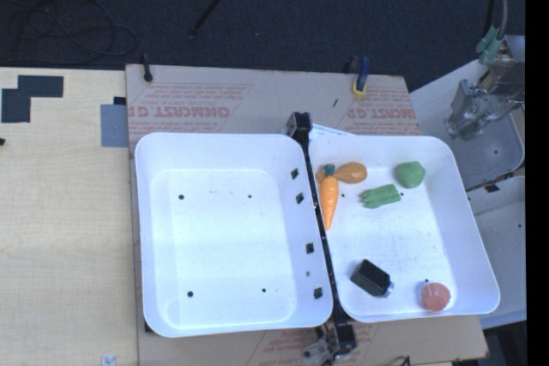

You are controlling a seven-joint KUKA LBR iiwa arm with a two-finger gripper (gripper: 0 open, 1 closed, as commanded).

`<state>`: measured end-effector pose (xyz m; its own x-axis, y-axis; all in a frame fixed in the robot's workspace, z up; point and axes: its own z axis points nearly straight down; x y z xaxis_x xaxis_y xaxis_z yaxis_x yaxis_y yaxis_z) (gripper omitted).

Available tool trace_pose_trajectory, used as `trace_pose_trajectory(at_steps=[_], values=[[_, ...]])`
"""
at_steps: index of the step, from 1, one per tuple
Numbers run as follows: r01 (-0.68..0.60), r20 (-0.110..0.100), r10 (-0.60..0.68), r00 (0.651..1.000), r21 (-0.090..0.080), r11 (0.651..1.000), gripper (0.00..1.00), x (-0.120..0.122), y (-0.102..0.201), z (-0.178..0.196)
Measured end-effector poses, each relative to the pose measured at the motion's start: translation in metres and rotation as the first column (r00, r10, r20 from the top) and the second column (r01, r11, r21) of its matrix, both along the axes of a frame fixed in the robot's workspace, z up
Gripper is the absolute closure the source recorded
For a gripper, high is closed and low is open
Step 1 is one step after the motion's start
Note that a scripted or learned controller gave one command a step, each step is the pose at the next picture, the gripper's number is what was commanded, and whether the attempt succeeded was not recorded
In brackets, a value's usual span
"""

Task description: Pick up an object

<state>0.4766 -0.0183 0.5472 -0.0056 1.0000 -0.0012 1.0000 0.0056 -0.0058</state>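
Bins of shallow white plastic sit side by side on a brown cardboard sheet (214,103) over the pale wooden counter (60,227). The left white bin (154,184) has a bare floor. The right white bin (450,227) holds six things. An orange toy carrot with a green top (328,200) lies along its left wall, touching an orange oblong piece (351,173). Near the far wall are a round green lump (410,174) and a long green piece (380,197). Near the front edge lie a black block (371,278) and a round reddish ball (435,297).
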Motion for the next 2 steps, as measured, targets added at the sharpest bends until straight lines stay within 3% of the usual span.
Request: trace_pose_trajectory(at_steps=[1,2], values=[[-0.003,0.000,0.003,1.000,0.001,1.000,1.00,-0.001,0.084,-0.011],[0.000,0.004,0.000,1.000,0.001,1.000,1.00,0.028,0.164,-0.010]])
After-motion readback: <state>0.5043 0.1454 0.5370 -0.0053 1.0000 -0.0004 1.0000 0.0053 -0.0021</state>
